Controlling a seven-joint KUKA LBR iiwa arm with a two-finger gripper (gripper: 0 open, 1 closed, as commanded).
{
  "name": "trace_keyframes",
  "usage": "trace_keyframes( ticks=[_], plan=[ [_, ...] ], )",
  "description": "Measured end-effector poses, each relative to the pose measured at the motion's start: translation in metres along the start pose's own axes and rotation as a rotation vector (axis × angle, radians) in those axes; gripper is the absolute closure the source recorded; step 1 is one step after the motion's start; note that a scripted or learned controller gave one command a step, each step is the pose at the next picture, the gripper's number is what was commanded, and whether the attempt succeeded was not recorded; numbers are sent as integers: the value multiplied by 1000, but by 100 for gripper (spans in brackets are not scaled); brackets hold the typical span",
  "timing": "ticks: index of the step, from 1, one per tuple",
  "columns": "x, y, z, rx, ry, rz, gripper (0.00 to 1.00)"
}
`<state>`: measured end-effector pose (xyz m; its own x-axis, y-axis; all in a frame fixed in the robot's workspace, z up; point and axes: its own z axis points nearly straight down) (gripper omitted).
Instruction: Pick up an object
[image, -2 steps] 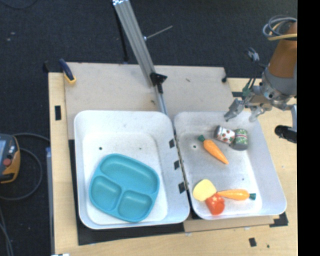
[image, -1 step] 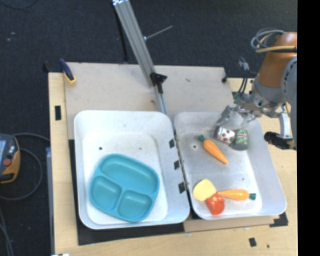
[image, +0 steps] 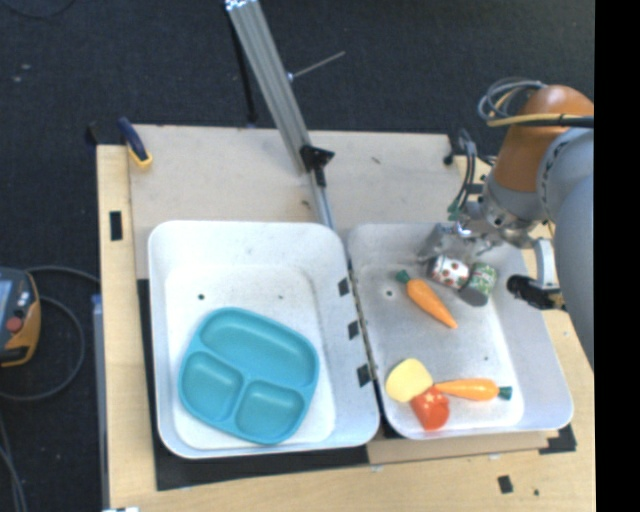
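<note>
Reaching into the right bin (image: 540, 400) near its far right corner, I hang my gripper (image: 456, 250), finger spread hidden to me, over a small white-and-red object (image: 451, 270) beside the carrot (image: 432, 302), and should centre on it before closing.

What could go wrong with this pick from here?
1. The gripper sits over a tight cluster: a small white ball, a green-grey thing and a carrot. It may nudge a neighbour or close on two at once.
2. The ball is round and could roll away from the fingers.
3. The cluster is near the right bin's far wall, which may limit the approach.
</note>
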<state>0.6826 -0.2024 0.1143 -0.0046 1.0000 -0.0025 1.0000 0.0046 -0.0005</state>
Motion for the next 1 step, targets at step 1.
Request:
trace_keyframes(
  ticks=[1],
  plan=[
    [-2,1,-15,-6,-5,-2,100]
  ],
)
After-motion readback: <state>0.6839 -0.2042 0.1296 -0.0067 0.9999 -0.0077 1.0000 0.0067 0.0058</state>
